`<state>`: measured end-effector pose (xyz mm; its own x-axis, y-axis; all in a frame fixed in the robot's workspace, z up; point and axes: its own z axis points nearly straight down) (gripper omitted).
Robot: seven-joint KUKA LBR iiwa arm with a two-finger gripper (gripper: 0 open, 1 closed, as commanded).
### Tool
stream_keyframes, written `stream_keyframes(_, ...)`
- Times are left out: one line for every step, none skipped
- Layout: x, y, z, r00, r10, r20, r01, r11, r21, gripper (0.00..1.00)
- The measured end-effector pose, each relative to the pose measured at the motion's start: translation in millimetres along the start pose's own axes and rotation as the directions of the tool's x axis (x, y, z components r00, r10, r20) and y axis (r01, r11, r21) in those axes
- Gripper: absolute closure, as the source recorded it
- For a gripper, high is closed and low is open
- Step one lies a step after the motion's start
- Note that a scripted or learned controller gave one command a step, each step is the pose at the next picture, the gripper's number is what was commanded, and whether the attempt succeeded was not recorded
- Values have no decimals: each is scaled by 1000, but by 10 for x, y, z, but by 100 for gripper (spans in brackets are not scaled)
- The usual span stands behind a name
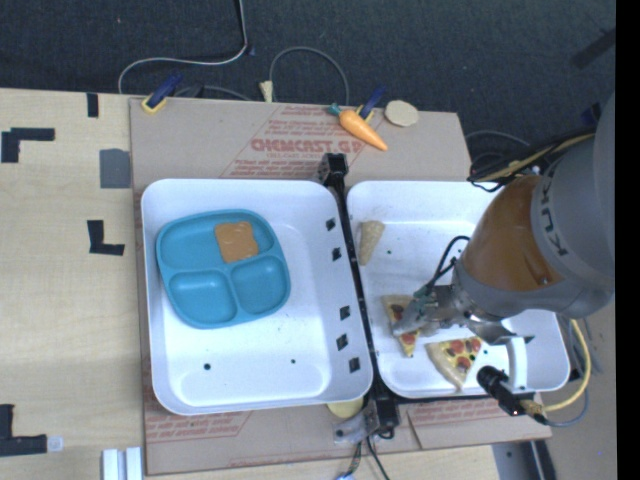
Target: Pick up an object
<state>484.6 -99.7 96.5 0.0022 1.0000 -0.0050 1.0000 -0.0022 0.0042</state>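
The arm reaches in from the right and hangs low over the right bin, its tool down among the pizza slices; whether it is open or closed I cannot tell. One slice lies just under the tool, likely the target, and another slice sits near it toward the bin's front edge. A wedge rests by the divider. In the left bin a blue tray carries a toast piece. A carrot lies on the counter beyond the bins, out of play.
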Motion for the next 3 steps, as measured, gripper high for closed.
stream_keyframes(495, 378, -926, 1000, -9, -5, 9, 1000, -3, 100)
stream_keyframes(468, 351, -875, 1000, -4, -5, 4, 1000, 6, 0)
stream_keyframes(186, 53, -875, 1000, 0, -4, 0, 1000, 7, 0)
